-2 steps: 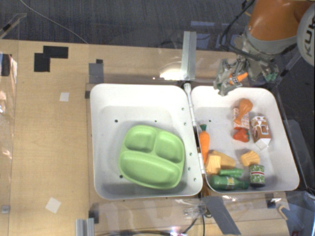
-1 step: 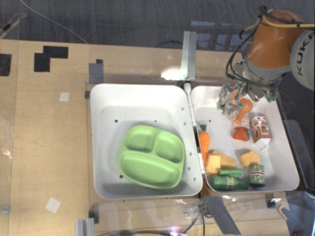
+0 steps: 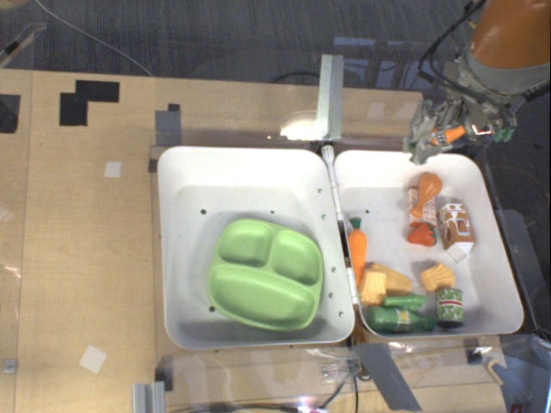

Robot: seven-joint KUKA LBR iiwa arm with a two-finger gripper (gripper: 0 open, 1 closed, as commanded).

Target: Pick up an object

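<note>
From my remote console, the arm (image 3: 508, 20) hangs above the far right corner of the tabletop, its gripper (image 3: 433, 138) poised over the far rim of the right bin (image 3: 491, 188). Nothing sits in the jaws; whether they stand apart or together I cannot tell, since cables and glare blur that part.

The likeliest pick, a drumstick (image 3: 422, 194), lies in the far half of the right bin, just nearer the camera than the jaws and almost straight below them along the bin's depth. Its long axis runs from the bin's far rim toward the near rim, tilted slightly. I judge a short reach toward the near edge, then a descent, would bring the jaws over it, closing across its narrow width.

Touching or just beside the drumstick's near end is a red piece (image 3: 421, 235), and a brown-and-white carton (image 3: 455, 224) lies just beside it on the right. Further toward the near rim sit a carrot (image 3: 356, 249) along the divider, a cheese wedge (image 3: 383, 280), a yellow chunk (image 3: 437, 276), a green bottle (image 3: 400, 319) and a small can (image 3: 448, 306). The left bin (image 3: 181, 196) carries a green tray (image 3: 267, 274).

The arm's upper part is cut off by the frame, and the carton's label is too small to read.
</note>
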